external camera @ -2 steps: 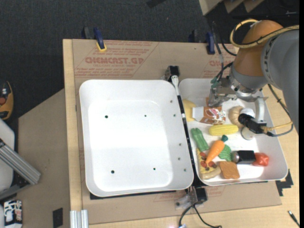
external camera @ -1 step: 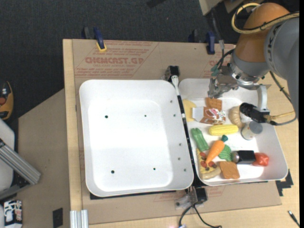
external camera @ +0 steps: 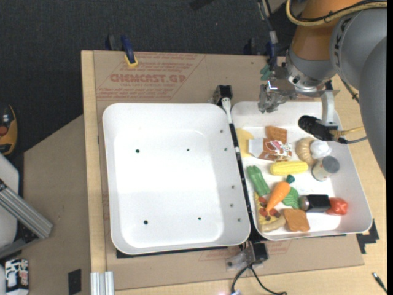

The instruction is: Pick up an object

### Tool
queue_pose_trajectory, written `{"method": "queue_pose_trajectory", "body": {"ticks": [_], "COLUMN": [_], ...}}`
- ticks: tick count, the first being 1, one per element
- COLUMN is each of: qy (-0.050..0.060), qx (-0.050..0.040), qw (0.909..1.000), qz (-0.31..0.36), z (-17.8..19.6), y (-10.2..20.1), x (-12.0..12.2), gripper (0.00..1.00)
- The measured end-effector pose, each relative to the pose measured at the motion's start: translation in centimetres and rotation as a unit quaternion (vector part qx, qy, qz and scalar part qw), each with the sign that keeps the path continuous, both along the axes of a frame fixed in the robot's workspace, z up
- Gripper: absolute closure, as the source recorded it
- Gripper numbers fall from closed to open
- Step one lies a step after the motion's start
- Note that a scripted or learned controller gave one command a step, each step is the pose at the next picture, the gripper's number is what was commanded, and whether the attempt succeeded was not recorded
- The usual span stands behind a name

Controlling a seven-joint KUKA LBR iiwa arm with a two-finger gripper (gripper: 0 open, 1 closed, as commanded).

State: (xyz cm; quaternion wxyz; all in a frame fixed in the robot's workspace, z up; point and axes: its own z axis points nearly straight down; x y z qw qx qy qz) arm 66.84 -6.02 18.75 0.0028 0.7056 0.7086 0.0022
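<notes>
**Hand hovering over the far edge of the toy-filled bin**

At frame left, the left bin (external camera: 166, 177) is lying on the surface (external camera: 153, 72), its white floor showing four dark dots. Just right of it, touching along the middle seam, the right bin (external camera: 356, 208) is carrying a cluster of toy foods. Moving rightward through that cluster: a green vegetable (external camera: 257, 180) is lying near the seam, a carrot (external camera: 278, 193) is slanting beside it, a yellow corn cob (external camera: 288, 168) is resting just above the carrot, and a red-and-white packet (external camera: 276, 147) is sitting above the corn. Further right, a tan bread piece (external camera: 304, 147) is touching a white ball (external camera: 319, 147), and a red pepper (external camera: 338, 207) is sitting toward the lower right corner.

In the upper right of the frame, the hand (external camera: 270, 100) is hanging over the right bin's far rim, grasping nothing; whether it is released or clenched I cannot tell.
</notes>
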Motion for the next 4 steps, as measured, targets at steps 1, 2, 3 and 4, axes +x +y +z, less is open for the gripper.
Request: {"method": "queue_pose_trajectory", "body": {"ticks": [1,2,3,4], "qy": [-0.003,-0.001,0.008,0.006], "qx": [0.0018,-0.0011,0.0018,0.0018], "qw": [1.0,1.0,1.0,1.0], "qz": [0.002,-0.004,0.001,0.001], "z": [10.3,14.9,6.6,5.1], "y": [7.4,1.8,8.6,15.3], "x": [0.0,-0.1,-0.3,-0.3], "gripper": [1.0,1.0,1.0,1.0]}}
